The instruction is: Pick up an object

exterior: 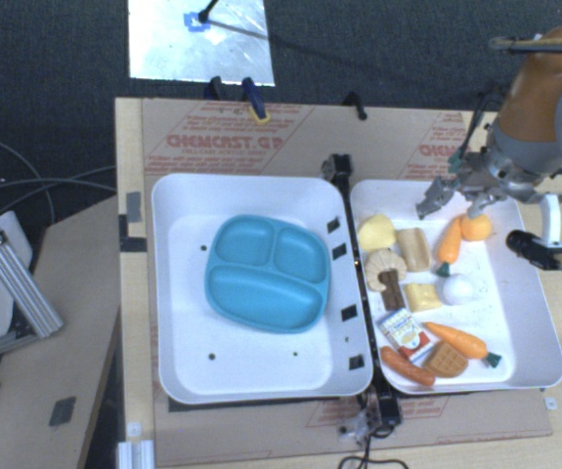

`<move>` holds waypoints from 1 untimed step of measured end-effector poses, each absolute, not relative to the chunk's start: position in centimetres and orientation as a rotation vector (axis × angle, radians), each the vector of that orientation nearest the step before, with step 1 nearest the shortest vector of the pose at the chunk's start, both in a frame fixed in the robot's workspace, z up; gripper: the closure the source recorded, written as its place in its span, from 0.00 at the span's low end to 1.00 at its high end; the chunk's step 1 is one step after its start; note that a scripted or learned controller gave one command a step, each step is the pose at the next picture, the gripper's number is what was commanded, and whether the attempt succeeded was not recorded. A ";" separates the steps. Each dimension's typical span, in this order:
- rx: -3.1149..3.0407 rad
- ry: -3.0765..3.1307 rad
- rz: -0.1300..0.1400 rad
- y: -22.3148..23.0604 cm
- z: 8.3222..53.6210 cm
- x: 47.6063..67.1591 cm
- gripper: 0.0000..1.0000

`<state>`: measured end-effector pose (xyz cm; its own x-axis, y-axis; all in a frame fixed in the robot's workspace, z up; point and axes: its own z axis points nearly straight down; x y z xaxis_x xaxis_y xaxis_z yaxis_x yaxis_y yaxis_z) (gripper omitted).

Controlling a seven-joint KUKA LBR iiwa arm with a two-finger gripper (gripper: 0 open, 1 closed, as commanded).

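we are hovering gripper (pixel 456 198), fingers spread, holding nothing, over right bin (pixel 544 360) far edge; next, lowering onto orange piece (pixel 449 239).

End effector (pixel 454 199) open over right bin (pixel 535 311) — toy food below — blue tray (pixel 267 273) left

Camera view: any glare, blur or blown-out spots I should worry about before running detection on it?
Camera view: the foil sheet above the bench glares bright; the white bins are near blown out, so the white egg barely separates from the right bin's floor; the gripper looks soft; the toy food casts only faint shadows.
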<state>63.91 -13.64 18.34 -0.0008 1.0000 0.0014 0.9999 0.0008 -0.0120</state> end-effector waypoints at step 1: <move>-2.219 -2.226 -0.001 -13.6 19.3 64.2 0.00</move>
